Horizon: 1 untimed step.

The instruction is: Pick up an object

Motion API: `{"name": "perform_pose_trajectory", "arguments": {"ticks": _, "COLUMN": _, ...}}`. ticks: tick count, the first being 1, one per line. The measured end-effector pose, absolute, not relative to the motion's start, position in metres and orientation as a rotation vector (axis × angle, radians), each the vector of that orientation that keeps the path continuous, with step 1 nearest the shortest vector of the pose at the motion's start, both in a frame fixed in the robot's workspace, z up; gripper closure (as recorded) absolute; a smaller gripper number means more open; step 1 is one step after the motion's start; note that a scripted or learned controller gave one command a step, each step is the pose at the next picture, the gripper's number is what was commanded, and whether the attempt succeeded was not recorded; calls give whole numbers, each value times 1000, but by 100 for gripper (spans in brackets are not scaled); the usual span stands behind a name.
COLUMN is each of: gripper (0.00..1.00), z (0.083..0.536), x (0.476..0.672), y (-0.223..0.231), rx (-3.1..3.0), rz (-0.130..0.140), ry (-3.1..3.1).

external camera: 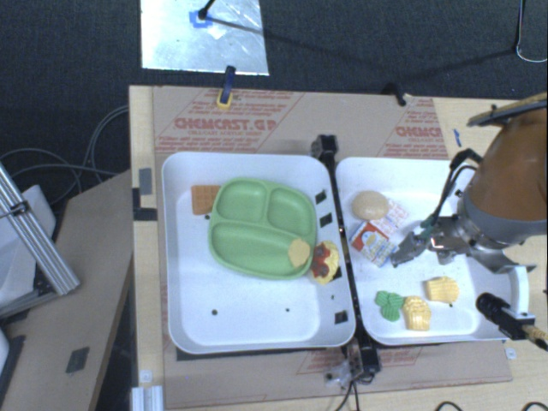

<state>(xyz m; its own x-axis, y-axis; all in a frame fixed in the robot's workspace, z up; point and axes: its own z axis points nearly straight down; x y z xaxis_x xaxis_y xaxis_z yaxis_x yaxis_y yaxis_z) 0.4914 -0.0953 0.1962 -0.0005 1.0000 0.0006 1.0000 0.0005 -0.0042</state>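
fingers [402, 253] beside red-and-white carton [373, 241], right bin [411, 174]

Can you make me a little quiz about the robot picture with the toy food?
1. True or false: the green plate lies in the left bin.
2. Which thing is nearest the gripper? A) the orange cracker B) the red and white carton C) the green toy
3. Fill in: the two yellow corn pieces lie in the ____ bin.

Key
1. True.
2. B. The carton lies just left of the gripper in the right bin.
3. Right.
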Motion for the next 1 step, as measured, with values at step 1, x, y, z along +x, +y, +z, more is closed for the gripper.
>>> {"name": "perform_pose_trajectory", "arguments": {"ticks": 1, "gripper": 0, "z": 139, "x": 484, "y": -102, "rx": -2219, "rz": 4, "ry": -2219}}
